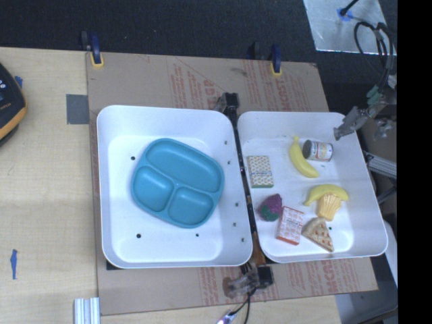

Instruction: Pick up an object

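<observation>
The right white bin (378, 238) holds several small toys. A yellow banana (301, 158) lies beside a small can (318, 150) on its side. A tan cracker box (260, 171) sits at the bin's left. A purple and green fruit (271, 206), a red carton (290, 225), a pizza slice (318, 234) and a yellow banana bunch (327, 198) lie toward the front. My gripper (345, 128) hovers at the bin's far right corner, just right of the can, touching nothing.
The left white bin (115, 241) bears a blue divided plate (177, 181). Clamps (275, 58) hold the cardboard sheet at the back. A yellow and black device (9, 106) sits at the bench's left edge. Cables (371, 36) hang at the upper right.
</observation>
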You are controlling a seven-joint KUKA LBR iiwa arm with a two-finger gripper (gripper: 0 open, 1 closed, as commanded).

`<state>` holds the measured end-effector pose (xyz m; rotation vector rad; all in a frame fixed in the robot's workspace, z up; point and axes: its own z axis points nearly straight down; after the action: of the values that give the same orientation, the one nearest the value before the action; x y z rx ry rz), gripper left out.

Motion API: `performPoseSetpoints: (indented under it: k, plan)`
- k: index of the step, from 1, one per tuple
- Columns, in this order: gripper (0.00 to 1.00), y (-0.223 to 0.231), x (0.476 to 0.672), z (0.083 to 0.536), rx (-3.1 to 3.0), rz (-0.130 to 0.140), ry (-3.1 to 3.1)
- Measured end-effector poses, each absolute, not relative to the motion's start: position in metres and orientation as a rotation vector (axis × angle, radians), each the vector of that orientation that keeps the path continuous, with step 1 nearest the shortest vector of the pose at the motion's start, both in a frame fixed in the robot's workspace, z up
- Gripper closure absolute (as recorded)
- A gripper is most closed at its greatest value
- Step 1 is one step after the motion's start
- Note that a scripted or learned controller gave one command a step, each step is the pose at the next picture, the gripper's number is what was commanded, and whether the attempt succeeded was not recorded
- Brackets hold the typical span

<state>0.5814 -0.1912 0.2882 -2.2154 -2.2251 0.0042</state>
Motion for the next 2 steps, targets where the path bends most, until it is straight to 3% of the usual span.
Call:
performPoseSetpoints:
  k: [1,2]
  plan:
    - [0.00,-0.179,0.628,0.167,-2.213,0.006,-2.225]
    - [0.00,-0.168,0.645,0.107,-2.217,0.004,-2.226]
